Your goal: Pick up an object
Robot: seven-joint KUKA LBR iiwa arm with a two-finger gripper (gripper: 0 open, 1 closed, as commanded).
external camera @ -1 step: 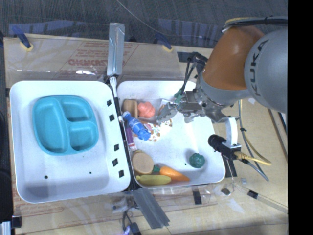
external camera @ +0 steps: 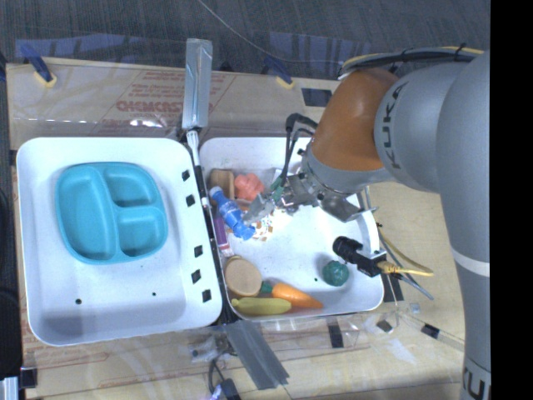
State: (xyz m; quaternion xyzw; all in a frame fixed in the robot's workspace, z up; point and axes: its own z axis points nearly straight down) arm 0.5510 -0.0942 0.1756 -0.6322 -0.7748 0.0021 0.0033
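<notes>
Camera view: claw [external camera: 265,205] low in right bin [external camera: 293,152] beside blue bottle [external camera: 231,217], apart or together unclear

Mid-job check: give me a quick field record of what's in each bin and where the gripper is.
left bin: blue divided plate
right bin: blue bottle, pink-orange toy, tan disc, carrot, yellow banana, dark green ball
gripper: over the right bin's upper middle, just right of the blue bottle
hold: cannot tell from this view
arm: reaches in from the right
</notes>
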